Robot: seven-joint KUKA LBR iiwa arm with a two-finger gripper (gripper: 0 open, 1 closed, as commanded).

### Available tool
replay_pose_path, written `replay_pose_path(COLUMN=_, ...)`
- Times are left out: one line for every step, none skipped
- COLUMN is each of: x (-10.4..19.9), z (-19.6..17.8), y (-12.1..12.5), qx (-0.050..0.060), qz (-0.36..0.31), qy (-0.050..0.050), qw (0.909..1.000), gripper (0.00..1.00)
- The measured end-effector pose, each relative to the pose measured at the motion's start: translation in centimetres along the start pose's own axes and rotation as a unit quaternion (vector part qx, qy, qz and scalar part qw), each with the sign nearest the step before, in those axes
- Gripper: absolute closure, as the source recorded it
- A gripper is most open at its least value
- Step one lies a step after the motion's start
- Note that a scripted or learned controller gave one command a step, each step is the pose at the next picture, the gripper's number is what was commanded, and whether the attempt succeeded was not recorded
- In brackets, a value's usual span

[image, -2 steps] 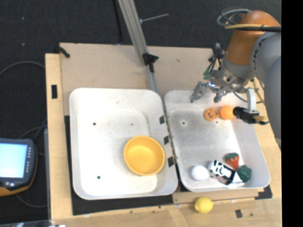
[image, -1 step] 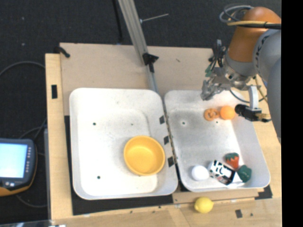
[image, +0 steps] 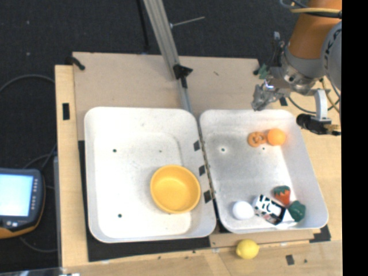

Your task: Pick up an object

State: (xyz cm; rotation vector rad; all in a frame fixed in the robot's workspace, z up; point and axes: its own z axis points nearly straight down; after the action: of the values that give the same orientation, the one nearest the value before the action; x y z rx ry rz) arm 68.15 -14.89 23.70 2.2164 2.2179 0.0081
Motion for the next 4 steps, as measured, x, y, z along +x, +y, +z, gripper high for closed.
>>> replay_pose_path(x=-1.1, z=-5.1, y=0.0, qx=0.003, qz=0.002, qy=0.0, qw=1.0, gripper=1.0)
replay_pose_path(x=-1.1, z=-6.3, y=0.1, qx=0.003, qz=0.0, qy=0.0, qw=1.0, gripper=1.0)
replay_pose_path(x=3.6, z=-4.3, y=-0.1, qx=0.003, qz=0.0, qy=-0.001, qw=1.0, gripper=1.0)
replay_pose_path(x=8.0, z=-2.5, y=-0.3, qx=0.004, qz=0.0, qy=0.0, qw=1.0, gripper=1.0)
